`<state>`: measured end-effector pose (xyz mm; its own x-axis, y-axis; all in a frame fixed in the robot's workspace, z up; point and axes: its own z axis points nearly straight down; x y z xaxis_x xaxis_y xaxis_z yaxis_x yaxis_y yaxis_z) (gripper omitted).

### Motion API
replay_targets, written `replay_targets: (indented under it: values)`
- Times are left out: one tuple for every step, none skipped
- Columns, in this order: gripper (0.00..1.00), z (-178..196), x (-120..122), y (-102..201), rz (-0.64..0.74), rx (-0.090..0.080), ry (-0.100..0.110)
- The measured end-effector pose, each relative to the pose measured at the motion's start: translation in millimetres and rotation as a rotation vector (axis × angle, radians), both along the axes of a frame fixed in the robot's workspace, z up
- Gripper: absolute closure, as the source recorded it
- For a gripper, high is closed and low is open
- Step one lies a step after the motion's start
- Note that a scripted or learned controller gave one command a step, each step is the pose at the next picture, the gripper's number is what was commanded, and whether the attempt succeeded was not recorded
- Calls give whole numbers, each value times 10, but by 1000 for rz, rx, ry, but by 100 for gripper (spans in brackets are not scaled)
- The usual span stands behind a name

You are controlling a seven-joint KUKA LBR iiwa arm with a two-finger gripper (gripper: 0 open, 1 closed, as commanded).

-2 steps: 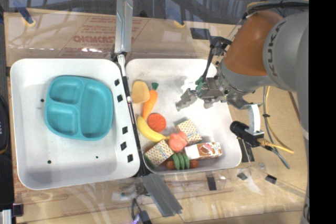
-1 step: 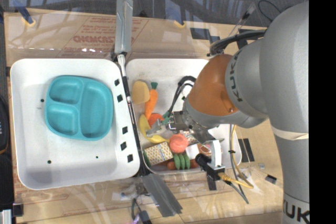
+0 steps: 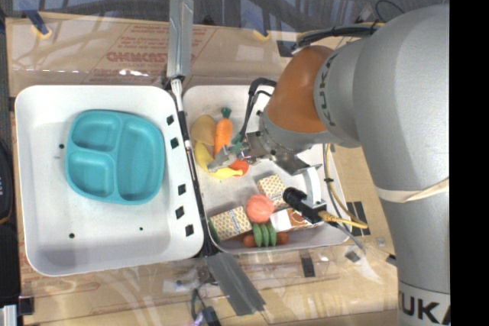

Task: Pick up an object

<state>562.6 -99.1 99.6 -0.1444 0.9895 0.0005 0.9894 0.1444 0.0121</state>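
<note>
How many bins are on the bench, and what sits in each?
2. The left bin holds a teal tray. The right bin holds toy food, including a carrot, under the arm; more items may be hidden beneath it.

The grey arm [image 3: 397,111] bends down from the right, its orange band directly above the low-set gripper [image 3: 229,158].

Both bins [image 3: 30,164] are seen as white. A teal divided plate [image 3: 116,156] is shown in the left bin. In the right bin: an orange carrot [image 3: 221,135] with green top, a yellow banana [image 3: 203,156], a pink-red ball [image 3: 260,208], a green item [image 3: 264,235], tan checkered wafers [image 3: 230,222]. The arm [image 3: 382,88] is grey, banded orange.
</note>
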Motion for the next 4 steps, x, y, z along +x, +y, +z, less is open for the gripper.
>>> replay_targets:
  values:
    - [0,71,168,-12,-216,0,6]
    - [100,179,178,-1,-212,2,5]
    - [0,178,178,0,-211,2,6]
    - [0,-85,337,-388,-149,-1,14]
